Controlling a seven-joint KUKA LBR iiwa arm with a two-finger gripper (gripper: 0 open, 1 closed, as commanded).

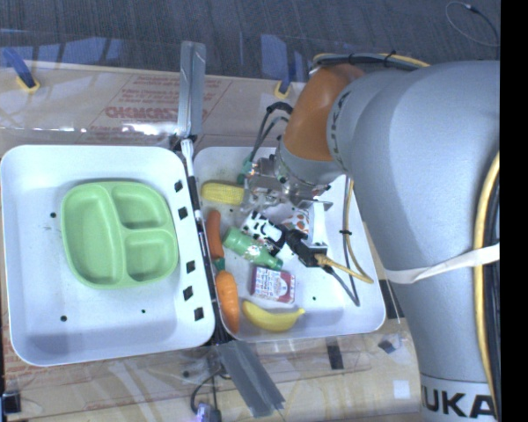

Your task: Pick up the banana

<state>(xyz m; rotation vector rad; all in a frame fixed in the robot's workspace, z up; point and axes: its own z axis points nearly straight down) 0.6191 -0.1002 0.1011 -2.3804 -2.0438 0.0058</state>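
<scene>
Banana [271, 316] lies flat at the near edge of the right bin [363, 310], curved, just below a small red-and-white packet [273, 284] and just right of a carrot [228, 299]. Claw [277, 207] sits low in the far half of the same bin, well apart from the banana; whether it is open or closed, and whether it has hold of anything, cannot be told, as wrist and clutter mask it. Nearby items: a green bottle [252, 246] lying on its side, a black-and-white spotted object [265, 228], a yellow corn cob [222, 193] and a second orange piece [214, 234] along the left wall. Left bin [35, 323] carries a green divided plate [121, 233]. Grey arm [422, 174] with orange band [312, 117] enters from the right above the counter [97, 99].
</scene>
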